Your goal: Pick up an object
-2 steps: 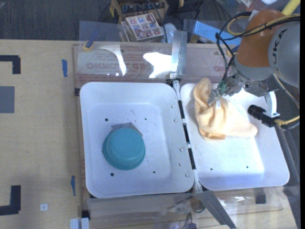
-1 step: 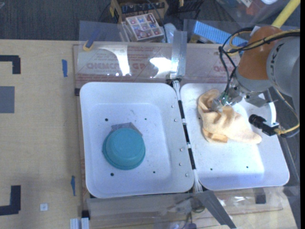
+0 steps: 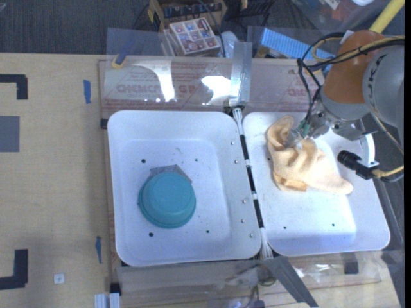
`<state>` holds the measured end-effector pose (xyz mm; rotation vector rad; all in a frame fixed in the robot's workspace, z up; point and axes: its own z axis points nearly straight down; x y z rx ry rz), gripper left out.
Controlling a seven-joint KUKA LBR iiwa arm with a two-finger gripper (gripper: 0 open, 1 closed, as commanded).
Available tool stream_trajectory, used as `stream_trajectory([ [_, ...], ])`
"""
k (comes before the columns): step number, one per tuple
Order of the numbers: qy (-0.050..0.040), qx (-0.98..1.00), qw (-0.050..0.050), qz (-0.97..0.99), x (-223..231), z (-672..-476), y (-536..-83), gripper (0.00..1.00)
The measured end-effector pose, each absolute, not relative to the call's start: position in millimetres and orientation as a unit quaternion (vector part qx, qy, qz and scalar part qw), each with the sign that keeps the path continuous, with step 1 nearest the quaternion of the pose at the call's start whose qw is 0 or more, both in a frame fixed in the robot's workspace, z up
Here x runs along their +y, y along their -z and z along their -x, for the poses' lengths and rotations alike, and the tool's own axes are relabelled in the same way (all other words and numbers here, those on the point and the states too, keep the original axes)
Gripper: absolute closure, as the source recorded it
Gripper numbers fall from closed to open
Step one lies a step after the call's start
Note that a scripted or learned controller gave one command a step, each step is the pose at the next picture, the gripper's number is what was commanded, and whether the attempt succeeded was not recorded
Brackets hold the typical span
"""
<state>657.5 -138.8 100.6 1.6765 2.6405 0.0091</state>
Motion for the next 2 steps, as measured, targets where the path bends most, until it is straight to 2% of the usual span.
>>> stream_trajectory([
  [1,-0.0014,0.801,0.003,-0.599,-71,-668.1,-186,1.0],
  [2,-0.0006,0.864,0.001,-0.503,-50,-664.8,-193,1.0],
])
